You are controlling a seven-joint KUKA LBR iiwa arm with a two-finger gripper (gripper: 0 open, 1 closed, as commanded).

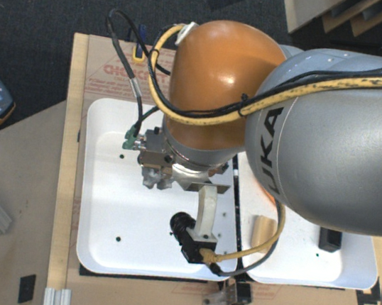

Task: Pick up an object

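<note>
Fingers (151, 176) sit under the wrist (217, 80), can't tell if they're parted or closed — over a bare patch of left bin (98, 191), so closing here probably grabs nothing.

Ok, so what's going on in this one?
A grey KUKA arm with an orange wrist band reaches in from the right and hangs low over the left bin. Its bulk hides whatever is under the wrist, so no grasp can be confirmed. A tan block and a small black piece lie in the right bin, apart from each other and off to the side of the wrist.
</note>
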